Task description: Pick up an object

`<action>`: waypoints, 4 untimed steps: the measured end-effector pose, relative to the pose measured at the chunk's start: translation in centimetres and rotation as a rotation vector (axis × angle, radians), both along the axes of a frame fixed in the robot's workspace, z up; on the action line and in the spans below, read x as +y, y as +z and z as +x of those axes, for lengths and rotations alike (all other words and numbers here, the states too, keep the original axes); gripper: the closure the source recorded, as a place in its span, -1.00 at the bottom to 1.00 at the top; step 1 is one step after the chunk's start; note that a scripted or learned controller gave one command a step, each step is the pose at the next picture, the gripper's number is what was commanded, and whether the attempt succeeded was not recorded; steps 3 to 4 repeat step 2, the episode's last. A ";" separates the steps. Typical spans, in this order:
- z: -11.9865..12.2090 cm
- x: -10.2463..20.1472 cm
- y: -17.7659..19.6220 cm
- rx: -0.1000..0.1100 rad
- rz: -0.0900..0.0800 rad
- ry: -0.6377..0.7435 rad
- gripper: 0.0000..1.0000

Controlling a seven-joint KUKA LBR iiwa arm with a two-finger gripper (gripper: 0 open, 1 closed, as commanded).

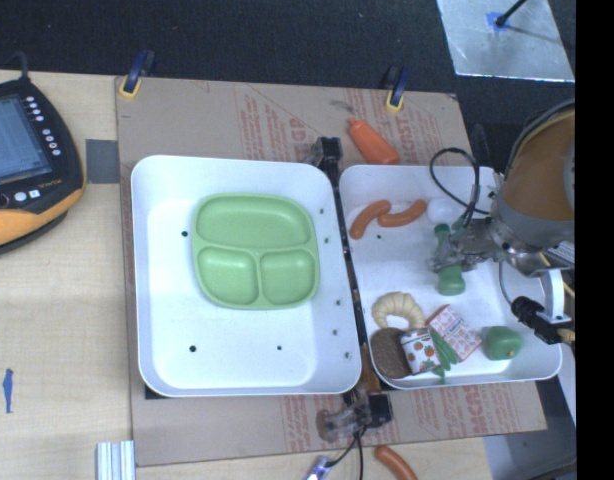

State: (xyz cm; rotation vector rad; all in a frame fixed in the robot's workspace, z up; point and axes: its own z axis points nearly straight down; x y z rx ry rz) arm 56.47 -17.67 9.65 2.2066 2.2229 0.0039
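Note:
My gripper [450, 256] is low in the right bin [547, 373], near its middle right, with the grey and orange arm [537, 183] coming in from the right. A small green object [450, 282] lies directly below the gripper and touches or nearly touches it. A bit of green [442, 232] also shows at the gripper's upper side. Two orange sausages [385, 215] lie at the bin's top left. At the front of the bin lie a beige pastry ring [397, 308], a brown round piece [387, 351], two small cartons [437, 340] and a green lump [502, 343].
The left bin [157, 368] holds a green divided plate [255, 250]. An orange carrot [372, 143] lies on the cardboard behind the bins, and another sausage [397, 460] in front. A teach pendant [22, 163] sits at the far left. A black cable [455, 168] loops above the gripper.

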 end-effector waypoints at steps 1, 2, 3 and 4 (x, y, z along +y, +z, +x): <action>4.9 5.5 0.0 0.001 0.002 0.001 1.00; 7.0 14.5 11.7 0.010 0.006 -0.001 1.00; 7.0 14.5 11.7 0.010 0.006 -0.001 1.00; 7.0 14.5 11.7 0.010 0.006 -0.001 1.00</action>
